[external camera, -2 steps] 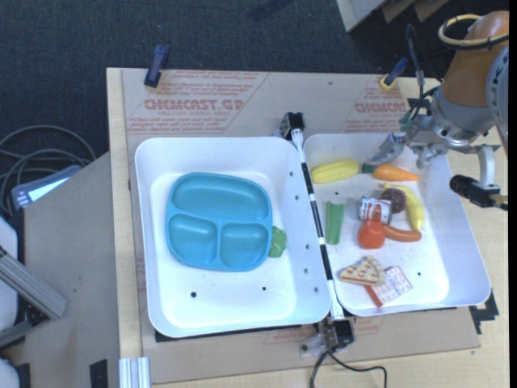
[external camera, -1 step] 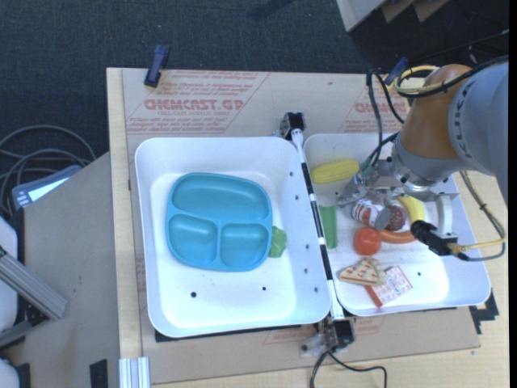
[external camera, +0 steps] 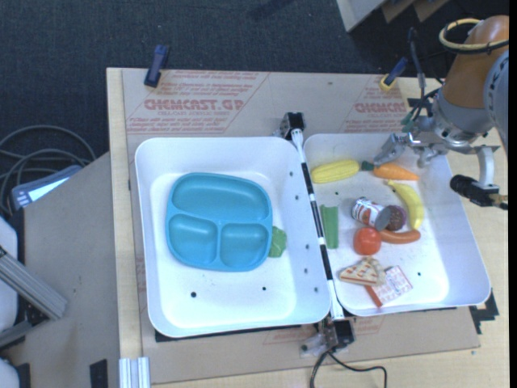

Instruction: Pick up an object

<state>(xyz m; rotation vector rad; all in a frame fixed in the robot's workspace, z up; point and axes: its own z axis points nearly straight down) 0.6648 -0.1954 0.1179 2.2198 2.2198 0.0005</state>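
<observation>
The two-finger gripper (external camera: pixel 396 149), jaws apart, hung just above the orange plastic carrot (external camera: pixel 394 170), which lay with its long axis across the right white bin's (external camera: pixel 464 249) far end.

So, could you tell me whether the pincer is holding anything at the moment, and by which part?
It cannot be told: the pincer sits just above the carrot in the right bin, with nothing visibly between its tips.
</observation>
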